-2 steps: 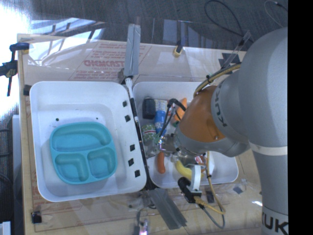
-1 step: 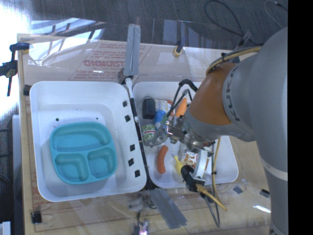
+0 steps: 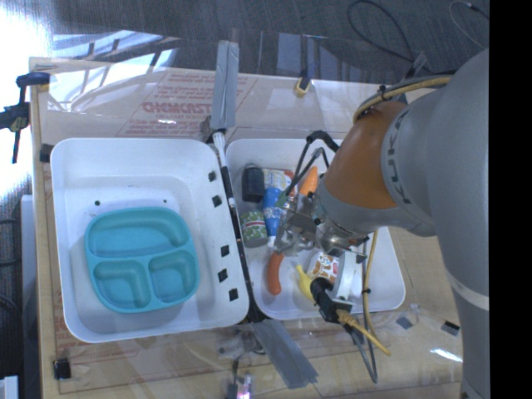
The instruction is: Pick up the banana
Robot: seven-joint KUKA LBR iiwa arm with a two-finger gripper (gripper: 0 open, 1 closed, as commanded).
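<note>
- Banana [image 3: 305, 283]: lying in the right bin [image 3: 389, 283], just beside the orange carrot-like item [image 3: 273, 274]; not lifted.
- Pincer [image 3: 293, 233]: low over the bin's clutter, above the banana; its opening cannot be told.
- Judgement: grasp and lift both outstanding.

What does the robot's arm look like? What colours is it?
The arm is big, round and grey, with a shiny orange band near its wrist. Thin black cables loop beside it, and a yellow cable hangs down by the metal gripper.
</note>
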